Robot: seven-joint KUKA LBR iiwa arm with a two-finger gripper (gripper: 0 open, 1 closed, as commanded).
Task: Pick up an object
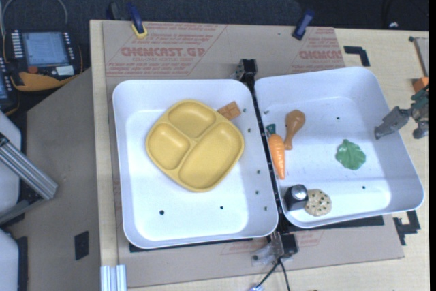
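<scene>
A cookie (317, 202) and black cap (296, 195) lie nearest in the right bin (402, 194), then green lettuce (351, 155), carrot (276, 155) and drumstick (293, 126). At the right rim, the fingers (390, 124): cannot tell whether open.

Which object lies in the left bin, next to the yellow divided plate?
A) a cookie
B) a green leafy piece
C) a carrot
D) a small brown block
D: the small brown block sits at the upper right edge of the yellow divided plate in the left bin; the other three objects lie in the right bin.
</scene>
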